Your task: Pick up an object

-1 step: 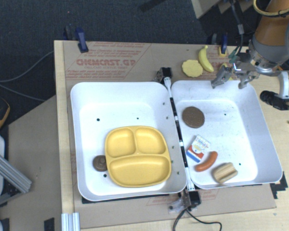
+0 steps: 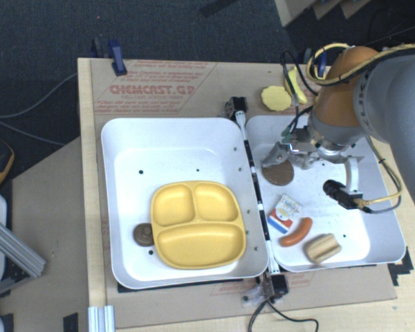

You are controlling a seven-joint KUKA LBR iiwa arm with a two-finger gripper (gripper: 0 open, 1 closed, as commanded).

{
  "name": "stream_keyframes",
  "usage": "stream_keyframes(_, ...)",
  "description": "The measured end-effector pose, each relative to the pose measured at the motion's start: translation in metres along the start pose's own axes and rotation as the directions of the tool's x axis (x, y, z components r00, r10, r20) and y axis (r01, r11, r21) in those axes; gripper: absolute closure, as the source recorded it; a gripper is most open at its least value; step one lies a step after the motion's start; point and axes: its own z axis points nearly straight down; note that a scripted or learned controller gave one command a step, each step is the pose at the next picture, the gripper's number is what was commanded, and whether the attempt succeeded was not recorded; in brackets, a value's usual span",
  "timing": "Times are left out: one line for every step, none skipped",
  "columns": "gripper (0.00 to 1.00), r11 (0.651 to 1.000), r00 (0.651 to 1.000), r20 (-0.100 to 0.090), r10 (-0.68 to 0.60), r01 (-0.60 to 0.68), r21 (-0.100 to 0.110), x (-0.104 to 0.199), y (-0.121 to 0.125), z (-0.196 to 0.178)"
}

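Over right white bin [image 2: 380, 244] | gripper [image 2: 285, 154] above flat brown round disc [image 2: 279, 173], finger state unclear | risk: thin disc beside bin's left wall, fingers may slip off

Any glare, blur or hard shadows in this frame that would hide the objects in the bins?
Camera view: lighting is even and soft; the left bin shows mild glare on its white floor, no blown-out patch. The yellow tray, hot dog and bread piece read sharp. The arm looks slightly soft and shades the brown disc.
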Motion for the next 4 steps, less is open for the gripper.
stream_keyframes(0.0,1.0,1.0,0.005,0.004,-0.004,-0.011,0.004,-0.033,-0.008)
stream_keyframes(1.0,1.0,1.0,0.005,0.004,-0.004,-0.015,0.005,-0.031,-0.019)
stream_keyframes(0.0,1.0,1.0,0.005,0.004,-0.003,-0.013,0.004,-0.032,-0.018)
stream_keyframes(0.0,1.0,1.0,0.005,0.004,-0.004,-0.013,0.005,-0.043,-0.008)
